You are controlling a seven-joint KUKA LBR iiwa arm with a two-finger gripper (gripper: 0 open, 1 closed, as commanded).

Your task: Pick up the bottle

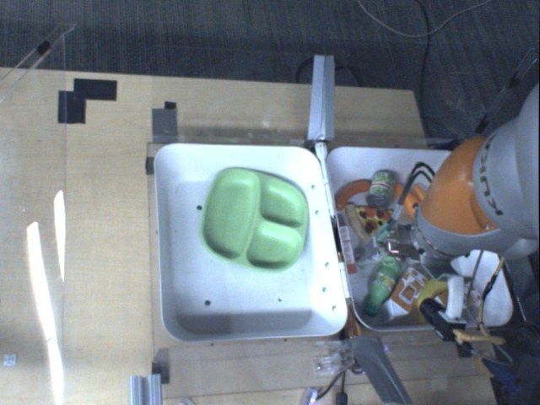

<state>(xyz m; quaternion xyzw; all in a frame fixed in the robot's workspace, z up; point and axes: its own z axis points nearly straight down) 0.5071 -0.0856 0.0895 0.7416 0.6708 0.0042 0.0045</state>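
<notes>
Bottle (384, 282) lies in right bin (363, 317) amid can (383, 184), slice (369, 219); arm (472, 197) overhead; jaws' state: cannot tell.

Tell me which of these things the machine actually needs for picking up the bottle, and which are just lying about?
Needed for the job:
- green bottle, lying in the right bin
- the arm's jaws, lowered over that bin

Just lying about:
- green sectioned tray in the left bin
- small can
- pizza-slice toy
- yellow item beside the bottle

I see my arm (506, 171): smooth rounded grey casing, a broad orange band (451, 201), thin black cables (416, 180) near the wrist.
</notes>
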